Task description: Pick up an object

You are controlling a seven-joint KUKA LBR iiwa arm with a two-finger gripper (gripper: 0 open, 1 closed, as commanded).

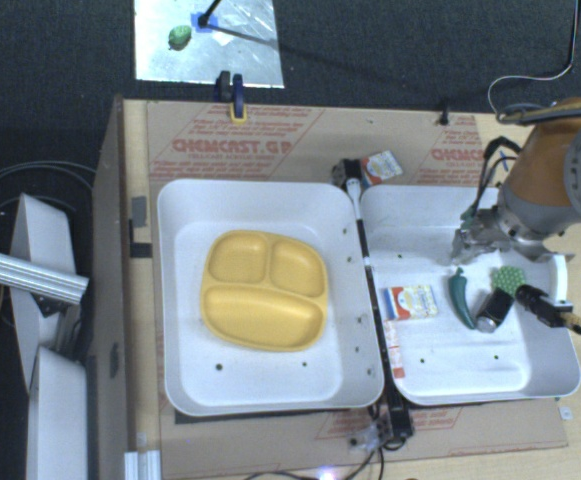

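Note:
My gripper [467, 247] hangs low over the right bin [450, 368], near its back right part, with the grey arm and orange band behind it. Just in front of the gripper lies a curved green pepper-like piece [460, 297]. Right of that piece are a short black cylinder with a shiny end [490, 311] and a small round green textured thing [508, 278]. A flat white packet with red and blue print [411, 301] lies left of the pepper piece, toward the bin's middle. Nothing shows between the gripper's tips.
The left bin [195, 368] holds a yellow divided plate [266, 290]. Another small printed packet [381, 166] lies on the cardboard behind the bins, next to the divider between them [368, 268]. Cardboard surrounds both bins.

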